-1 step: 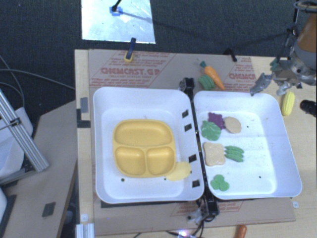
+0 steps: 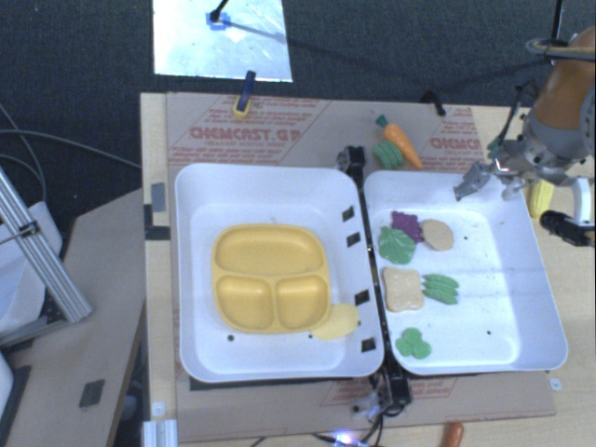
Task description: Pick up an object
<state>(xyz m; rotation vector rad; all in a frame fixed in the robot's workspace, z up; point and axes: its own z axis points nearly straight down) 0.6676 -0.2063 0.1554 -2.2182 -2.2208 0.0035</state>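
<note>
Your claw hangs over the back edge of the right bin, up near its far corner, with nothing between its fingers; whether they stand apart or together you cannot tell from this slant, so check before you descend. The candidates all lie in that bin, toward its left side: a purple piece touching a leafy green piece, a round tan piece just beside them, a slice of toast with green pods next to it, and a small green piece near the front. Go for the tan round or the pods, since each has some bare floor around it. Carry the claw forward and left, centre it over the piece, then come straight down. The left bin holds a yellow divided plate, well apart from your work.
</note>
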